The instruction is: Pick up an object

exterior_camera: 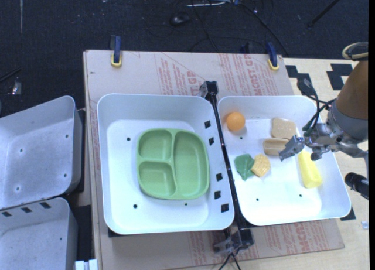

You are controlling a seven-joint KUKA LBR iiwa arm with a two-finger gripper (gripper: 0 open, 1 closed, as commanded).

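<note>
Above the right bin, the hand seems spread, hovering beside the yellow block.

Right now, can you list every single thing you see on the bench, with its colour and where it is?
White bins: 2, white, side by side on the bench.
Divided plate: 1, light green, three compartments, middle of the left bin.
Orange ball: 1, orange, upper left of the right bin.
Tan blocks: 2, beige, top middle of the right bin, one below the other.
Green piece: 1, green, left side of the right bin.
Yellow-orange chunk: 1, touching the green piece's right side.
Yellow block: 1, yellow, right side of the right bin.
Clamps: 2, blue and yellow, on the board's far edge.
Gripper: 1, grey, over the right bin between the tan blocks and the yellow block.
</note>
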